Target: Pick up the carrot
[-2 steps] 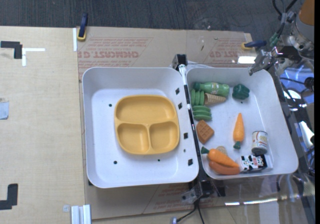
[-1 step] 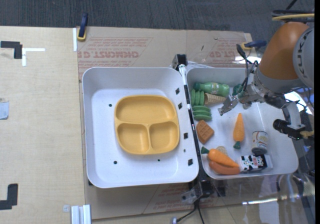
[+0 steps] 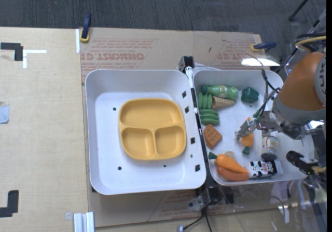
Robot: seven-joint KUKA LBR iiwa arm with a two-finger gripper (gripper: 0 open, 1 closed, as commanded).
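Orange carrot (image 3: 230,165) near right bin's (image 3: 236,181) front wall

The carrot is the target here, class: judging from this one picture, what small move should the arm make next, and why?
Probably a short move toward the near edge of the right bin, to bring the gripper over the carrot. The carrot lies at that bin's near edge beside a black-and-white carton, while the gripper sits farther in, above a small orange piece, not over the carrot.

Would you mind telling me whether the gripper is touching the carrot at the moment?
Apart. The camera view shows the gripper hanging mid-bin, while the carrot lies nearer the right bin's front edge, with bare white floor between them.
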